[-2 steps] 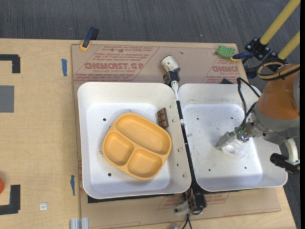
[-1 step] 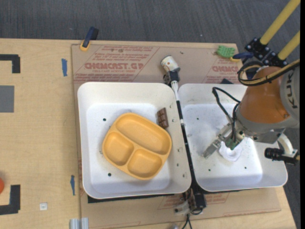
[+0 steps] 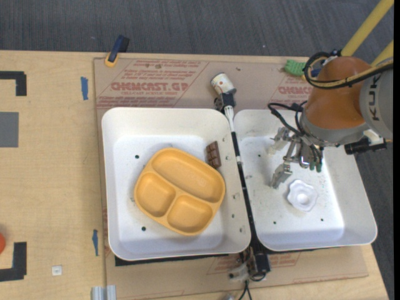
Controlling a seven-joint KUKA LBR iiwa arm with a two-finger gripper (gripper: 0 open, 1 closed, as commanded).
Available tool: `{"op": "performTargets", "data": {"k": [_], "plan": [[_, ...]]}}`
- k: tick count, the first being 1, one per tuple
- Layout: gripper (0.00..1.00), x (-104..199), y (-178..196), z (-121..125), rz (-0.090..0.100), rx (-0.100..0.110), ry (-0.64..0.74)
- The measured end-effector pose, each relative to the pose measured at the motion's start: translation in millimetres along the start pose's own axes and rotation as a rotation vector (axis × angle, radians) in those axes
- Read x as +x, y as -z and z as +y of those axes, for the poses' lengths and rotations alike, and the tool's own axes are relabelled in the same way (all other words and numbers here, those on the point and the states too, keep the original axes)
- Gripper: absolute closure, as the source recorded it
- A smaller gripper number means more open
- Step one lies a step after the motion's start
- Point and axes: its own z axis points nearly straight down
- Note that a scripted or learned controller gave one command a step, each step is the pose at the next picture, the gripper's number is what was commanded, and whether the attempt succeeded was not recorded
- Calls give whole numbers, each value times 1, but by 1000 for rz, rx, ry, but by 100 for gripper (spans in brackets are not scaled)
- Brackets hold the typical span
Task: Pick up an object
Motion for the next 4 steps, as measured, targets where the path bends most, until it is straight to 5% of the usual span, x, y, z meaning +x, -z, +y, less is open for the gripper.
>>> {"op": "performTargets", "data": {"k": [1,2,3,4], "plan": [[0,97,2,-57,6,1,6],[0,15,0,-63,0,0,222],[0,-29,0,-88,-1,1,-190],[0,-62,-2,-73,25,7,-11]]}}
